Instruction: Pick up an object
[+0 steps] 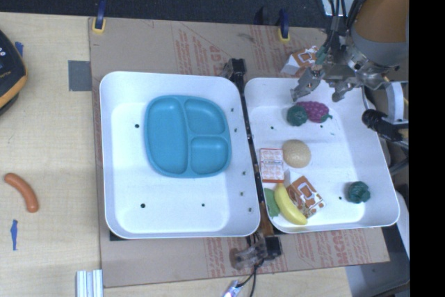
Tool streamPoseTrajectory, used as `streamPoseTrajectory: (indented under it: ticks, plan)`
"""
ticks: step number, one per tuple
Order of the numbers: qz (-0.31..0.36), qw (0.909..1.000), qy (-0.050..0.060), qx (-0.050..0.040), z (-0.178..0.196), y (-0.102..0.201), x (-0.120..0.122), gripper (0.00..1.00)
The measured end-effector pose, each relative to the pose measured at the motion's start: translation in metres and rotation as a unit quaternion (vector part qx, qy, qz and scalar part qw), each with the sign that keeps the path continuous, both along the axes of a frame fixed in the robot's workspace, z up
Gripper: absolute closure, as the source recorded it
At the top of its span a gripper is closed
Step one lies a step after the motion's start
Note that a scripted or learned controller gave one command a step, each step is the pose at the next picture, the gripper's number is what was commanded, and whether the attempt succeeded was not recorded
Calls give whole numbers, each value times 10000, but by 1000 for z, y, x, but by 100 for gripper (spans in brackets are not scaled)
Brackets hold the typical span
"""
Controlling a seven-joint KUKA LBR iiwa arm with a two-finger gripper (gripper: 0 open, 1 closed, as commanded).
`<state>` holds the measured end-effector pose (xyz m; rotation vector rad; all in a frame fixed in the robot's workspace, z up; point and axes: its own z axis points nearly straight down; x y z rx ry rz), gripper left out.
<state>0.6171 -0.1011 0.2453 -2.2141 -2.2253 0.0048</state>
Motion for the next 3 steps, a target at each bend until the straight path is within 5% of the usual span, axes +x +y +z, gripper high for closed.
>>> streamPoseTrajectory:
  ticks: [1,2,3]
  plan:
    - [-6,10000,0,-14,-53,-28,37,0]
    - [5,10000,-85,-32,-133,-43,40,0]
    - [9,9999,-88,-49,-122,-45,40,100]
